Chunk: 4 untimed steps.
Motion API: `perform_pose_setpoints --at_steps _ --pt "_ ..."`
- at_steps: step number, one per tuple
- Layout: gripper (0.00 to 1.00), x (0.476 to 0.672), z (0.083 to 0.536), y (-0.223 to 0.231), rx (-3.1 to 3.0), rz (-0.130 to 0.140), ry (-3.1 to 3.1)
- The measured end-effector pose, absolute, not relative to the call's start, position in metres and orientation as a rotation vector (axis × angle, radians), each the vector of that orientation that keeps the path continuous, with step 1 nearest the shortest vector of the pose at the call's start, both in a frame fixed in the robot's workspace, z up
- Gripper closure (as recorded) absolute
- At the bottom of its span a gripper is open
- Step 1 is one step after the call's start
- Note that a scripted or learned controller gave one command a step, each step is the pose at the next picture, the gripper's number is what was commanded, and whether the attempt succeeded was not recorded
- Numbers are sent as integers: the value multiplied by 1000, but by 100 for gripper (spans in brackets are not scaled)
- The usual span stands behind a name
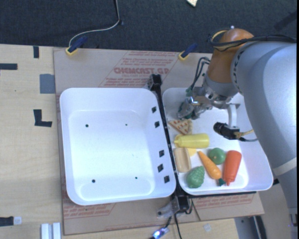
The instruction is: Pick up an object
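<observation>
1. The grey arm [261, 78] comes in from the right edge of the camera view. It bends down toward the bench, and its orange band [223, 59] sits high above the wrist.
2. The gripper [189, 108] hangs low inside the right bin [254, 158], beyond the yellow corn-like piece [192, 141] and slightly left of it. It points down at the bin floor.
3. Whether the gripper is apart or together cannot be told, because its tip is a dark blur from this angle. Nothing can be made out as held in it.
4. The right bin holds a cluster of toy food, with the yellow corn-like piece lying crosswise in the middle of it.
5. A tan waffle-patterned piece [181, 126] lies just beyond the yellow piece, between it and the gripper, and looks to touch it.
6. A pale beige stick [182, 159] lies just nearer than the yellow piece, under its left end.
7. A green broccoli-like lump [195, 177] sits nearer again than the yellow piece, past the beige stick.
8. An orange carrot [209, 165] slants away on the near right of the yellow piece.
9. A small green round piece [217, 155] sits right of the yellow piece, beside the carrot.
10. A red-orange tapered piece [231, 167] lies farthest right of the yellow piece, just beside the green round piece.
11. The left bin [109, 133] stands left of the yellow piece, across the bins' shared edge. Its white floor shows a few small dark dots.
</observation>
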State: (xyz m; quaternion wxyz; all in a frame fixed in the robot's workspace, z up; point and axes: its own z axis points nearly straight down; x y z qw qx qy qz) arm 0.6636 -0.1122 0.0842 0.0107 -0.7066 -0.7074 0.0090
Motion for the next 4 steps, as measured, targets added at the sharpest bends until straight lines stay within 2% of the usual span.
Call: perform_pose_setpoints --at_steps 1,2,3,4 --pt "100 671 192 -34 -2215 -15 -2236" --pt "100 669 245 -4 -2217 -6 -2229" --pt "100 668 238 55 -2212 0 -2228" --pt "100 669 330 45 -2224 -10 -2228"
